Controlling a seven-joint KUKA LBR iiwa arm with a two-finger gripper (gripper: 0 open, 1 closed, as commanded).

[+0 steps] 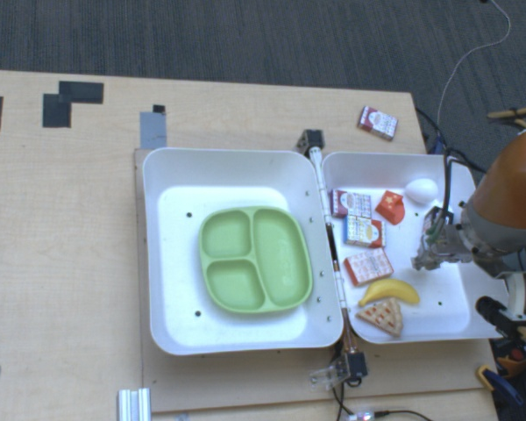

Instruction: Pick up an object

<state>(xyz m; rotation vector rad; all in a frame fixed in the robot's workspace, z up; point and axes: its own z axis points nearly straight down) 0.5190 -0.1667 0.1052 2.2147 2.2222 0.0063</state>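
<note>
Hovering over the right bin [451,318] at the frame's right, the pincer [427,257] hangs with its grip state impossible to tell. The banana [391,291] lies just lower left of it, long axis running roughly left-right.

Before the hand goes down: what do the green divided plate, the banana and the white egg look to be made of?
Green divided plate: looks like moulded plastic, matte to satin, uniform colour with soft rounded compartment ridges.
Banana: probably a plastic toy, evenly bright yellow with no blemishes.
White egg: smooth, glossy, hard-looking; plastic or real shell, I cannot tell.
The hand is above the right bin.
</note>
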